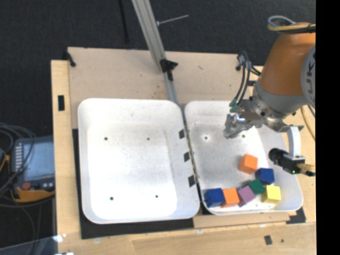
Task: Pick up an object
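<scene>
From above, the pincer (232,127) hangs over the right bin (212,118), near its upper middle; I cannot tell its state. Well apart, the blocks crowd the bin's lower right corner: orange block (248,163), blue block (214,196), yellow block (273,193).

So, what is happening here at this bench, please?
A grey and orange robot arm reaches in over the right bin, with its claw above the bare upper part. The blocks lie near the bin's lower edge: two orange blocks, two blue, one green, one purple and one yellow. None is between the claw's fingers. The left bin sits beside it.
</scene>
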`<action>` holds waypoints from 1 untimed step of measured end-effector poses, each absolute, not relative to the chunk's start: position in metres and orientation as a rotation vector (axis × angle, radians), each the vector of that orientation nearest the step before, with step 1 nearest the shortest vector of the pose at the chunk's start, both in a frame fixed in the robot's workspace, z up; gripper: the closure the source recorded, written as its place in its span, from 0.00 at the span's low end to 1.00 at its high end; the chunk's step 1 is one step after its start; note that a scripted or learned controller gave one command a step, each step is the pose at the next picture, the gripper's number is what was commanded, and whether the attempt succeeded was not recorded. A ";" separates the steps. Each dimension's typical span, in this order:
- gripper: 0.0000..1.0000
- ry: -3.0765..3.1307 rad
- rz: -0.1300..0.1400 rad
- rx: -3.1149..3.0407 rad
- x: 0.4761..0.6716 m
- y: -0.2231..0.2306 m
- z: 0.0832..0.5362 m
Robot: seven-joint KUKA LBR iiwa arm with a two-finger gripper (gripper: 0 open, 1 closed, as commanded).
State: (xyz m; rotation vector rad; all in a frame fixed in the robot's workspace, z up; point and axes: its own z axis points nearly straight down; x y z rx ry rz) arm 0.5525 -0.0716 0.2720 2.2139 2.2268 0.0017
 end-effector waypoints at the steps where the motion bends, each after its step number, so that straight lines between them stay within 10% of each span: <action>1: 1.00 2.227 0.001 2.214 0.556 -0.022 0.272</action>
